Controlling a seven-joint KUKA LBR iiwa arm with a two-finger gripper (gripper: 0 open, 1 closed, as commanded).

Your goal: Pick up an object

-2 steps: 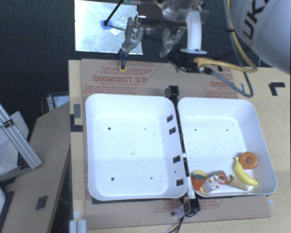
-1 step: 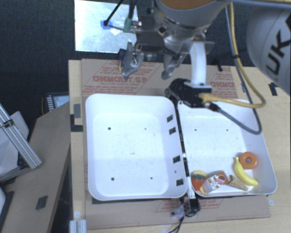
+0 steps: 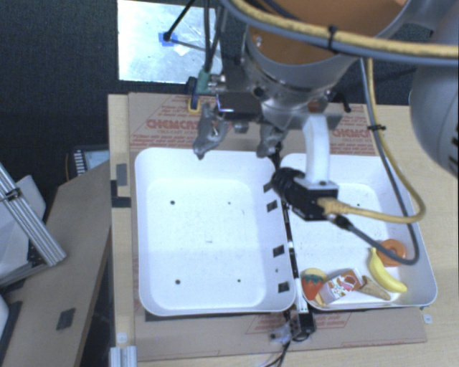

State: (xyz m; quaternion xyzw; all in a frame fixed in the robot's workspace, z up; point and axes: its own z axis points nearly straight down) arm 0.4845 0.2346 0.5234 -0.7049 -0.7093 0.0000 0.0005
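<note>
Two bins side by side on bench (image 3: 120,129): left bin (image 3: 193,236), right bin (image 3: 358,204), inner rims touching. Loose things all in right bin, crowded along near wall. Round piece (image 3: 313,283) in near-left corner. Packet (image 3: 341,284) just right of it, touching. Cone-shaped piece (image 3: 373,289) right of packet. Banana (image 3: 386,271) behind cone, toward right wall. Ring-shaped piece (image 3: 393,249) just behind banana. Gripper (image 3: 235,147) over far rim of left bin.

The arm (image 3: 436,107) is big, round and grey, at 3 o'clock. A wide orange band (image 3: 315,18) sits at 12 o'clock, with a shiny grey ring (image 3: 301,72) under it. A yellow cable (image 3: 287,27) runs across the band. The hand (image 3: 232,151) has two thin, dark metal fingers (image 3: 208,136).
</note>
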